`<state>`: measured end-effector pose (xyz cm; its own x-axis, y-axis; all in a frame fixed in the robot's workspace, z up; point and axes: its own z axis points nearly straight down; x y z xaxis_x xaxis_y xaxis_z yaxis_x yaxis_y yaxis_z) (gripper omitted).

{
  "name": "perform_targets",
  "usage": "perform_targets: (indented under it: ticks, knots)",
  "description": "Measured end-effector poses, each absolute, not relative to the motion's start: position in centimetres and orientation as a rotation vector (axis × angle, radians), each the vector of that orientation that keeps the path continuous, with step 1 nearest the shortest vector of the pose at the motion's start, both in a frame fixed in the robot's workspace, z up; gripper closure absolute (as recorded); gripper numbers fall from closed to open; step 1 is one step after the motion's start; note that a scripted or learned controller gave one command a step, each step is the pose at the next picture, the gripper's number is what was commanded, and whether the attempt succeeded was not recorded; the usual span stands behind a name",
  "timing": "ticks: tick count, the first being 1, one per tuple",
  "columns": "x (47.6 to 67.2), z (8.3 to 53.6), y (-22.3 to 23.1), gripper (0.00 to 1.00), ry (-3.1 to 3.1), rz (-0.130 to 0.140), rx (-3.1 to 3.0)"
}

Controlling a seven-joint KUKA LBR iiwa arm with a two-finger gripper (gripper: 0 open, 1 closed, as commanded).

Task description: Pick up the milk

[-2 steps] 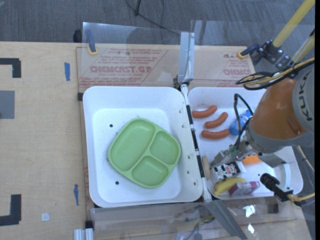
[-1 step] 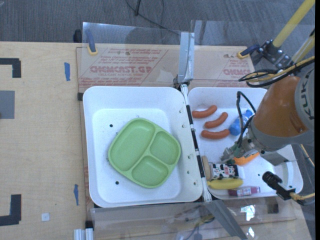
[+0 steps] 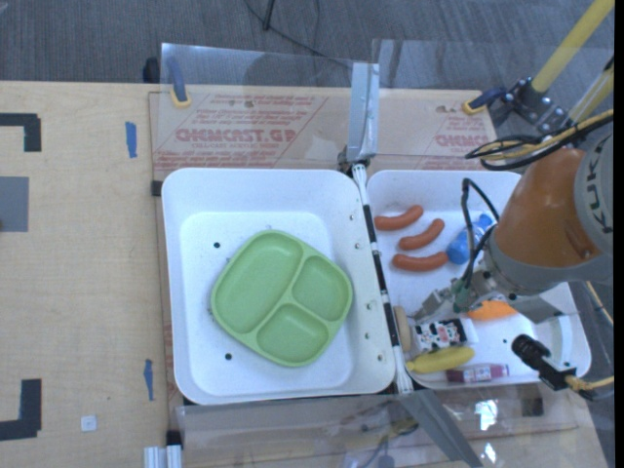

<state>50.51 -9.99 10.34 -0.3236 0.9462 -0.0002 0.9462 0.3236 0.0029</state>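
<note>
Gripper [image 3: 450, 298] sits low in the right bin [image 3: 390, 185], reaching in under the orange wrist band, just above the milk [image 3: 439, 334]. From my seat I cannot tell how it is set; the wrist and cabling cover most of it.

Milk: a small white carton with dark printing, lying near the front of the right bin, close to the divider wall between the two bins. I see nothing of it inside the gripper, so I log it as lying in the bin.

Edges and room: the milk is hemmed in. A yellow banana [image 3: 440, 360] lies just in front of it, touching or nearly so, and a slim tube with a pink end [image 3: 478, 371] lies along the bin's front wall. An orange piece [image 3: 490, 310] shows just right of the gripper. The back half of the right bin has more open floor.

Counts, right bin: three sausages [image 3: 419, 234] in a loose stack near the back, one blue item [image 3: 460, 250] beside them, one banana, one milk, one tube, one orange piece.

Left bin [image 3: 185, 261]: one green divided plate [image 3: 283, 296] with three compartments, with bare white floor all round it.
</note>
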Motion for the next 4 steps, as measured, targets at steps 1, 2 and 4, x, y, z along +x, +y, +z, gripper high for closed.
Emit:
perform_targets:
  ticks: [1,2,4]
  knots:
    - [50.6,11.3,-10.1,1.00,2.548,0.005,1.829]
    - [50.6,11.3,-10.1,0.00,2.548,0.006,1.829]
    - [48.2,8.8,-9.6,0.00,2.419,0.008,1.994]
